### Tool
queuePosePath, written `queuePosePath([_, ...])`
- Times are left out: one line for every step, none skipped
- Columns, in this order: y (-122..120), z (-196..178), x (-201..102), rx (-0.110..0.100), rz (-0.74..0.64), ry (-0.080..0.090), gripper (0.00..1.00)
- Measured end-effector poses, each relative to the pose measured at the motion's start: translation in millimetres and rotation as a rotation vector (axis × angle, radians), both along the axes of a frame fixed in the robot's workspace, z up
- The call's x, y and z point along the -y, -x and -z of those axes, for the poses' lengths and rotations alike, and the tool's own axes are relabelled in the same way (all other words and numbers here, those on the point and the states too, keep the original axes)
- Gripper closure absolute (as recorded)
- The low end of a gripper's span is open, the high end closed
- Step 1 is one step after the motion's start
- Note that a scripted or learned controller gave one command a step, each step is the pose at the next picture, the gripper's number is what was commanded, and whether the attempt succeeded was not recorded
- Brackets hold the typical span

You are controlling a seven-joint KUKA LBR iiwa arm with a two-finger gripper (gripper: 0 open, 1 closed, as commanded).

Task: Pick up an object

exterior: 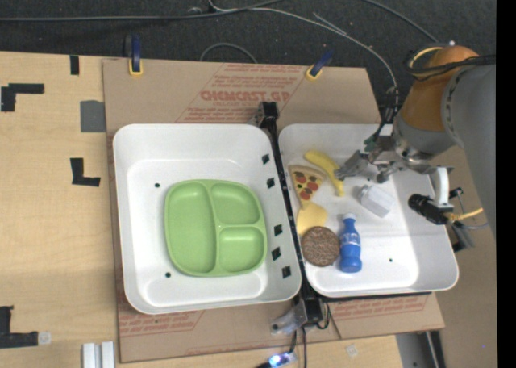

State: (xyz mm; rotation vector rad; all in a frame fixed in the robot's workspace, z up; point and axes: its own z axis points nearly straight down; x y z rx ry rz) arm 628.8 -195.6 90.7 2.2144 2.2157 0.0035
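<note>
The right bin holds a yellow banana, a pizza slice toy, a pale yellow piece, a brown round cookie, a blue bottle and a small white-grey block. My gripper hangs over the upper middle of this bin, just right of the banana and just above the white-grey block. Its fingers stand spread apart with nothing between them.
The left bin bears a green divided plate. A black divider with clips runs between the two bins. Cables trail across the dark bench behind. The arm's grey body covers the right bin's far right side.
</note>
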Motion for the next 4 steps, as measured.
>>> queuePosePath([1.1, -7.2, -1.5, -0.003, -0.001, 0.0, 1.0])
queuePosePath([-8.2, -55.9, -6.3, -0.006, -0.001, -0.004, 1.0])
queuePosePath([-7.4, -101.0, 0.0, -0.006, -0.001, -0.004, 1.0])
queuePosePath([-7.9, -121.3, -0.6, -0.007, -0.001, -0.005, 1.0])
